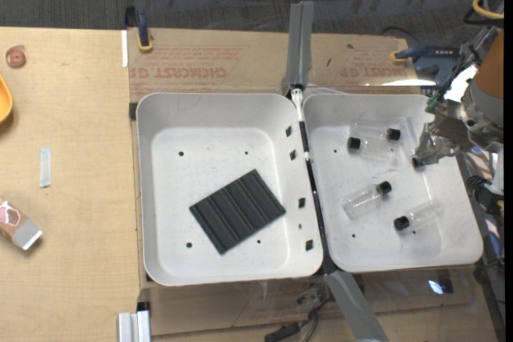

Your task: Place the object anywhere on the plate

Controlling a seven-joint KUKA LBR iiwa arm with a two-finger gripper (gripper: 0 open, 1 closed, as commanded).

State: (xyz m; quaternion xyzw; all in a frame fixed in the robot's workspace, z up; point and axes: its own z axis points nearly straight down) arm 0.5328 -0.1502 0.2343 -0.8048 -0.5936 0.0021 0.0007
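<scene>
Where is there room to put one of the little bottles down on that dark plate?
The dark ridged plate in the left bin has nothing on it, so its whole top is free. Bare white floor borders it all around, widest toward the far wall. The right bin is crowded: four clear vials with black caps, and the gripper at its right side.

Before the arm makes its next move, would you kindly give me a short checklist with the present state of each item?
1. Dark ribbed plate lies flat in the left bin: ok.
2. Plate top free of other things: ok.
3. Clear vials with black caps lie in the right bin: ok.
4. Claw sits over the right bin's far right side: ok.
5. Vial held in the claw: cannot tell.
</scene>
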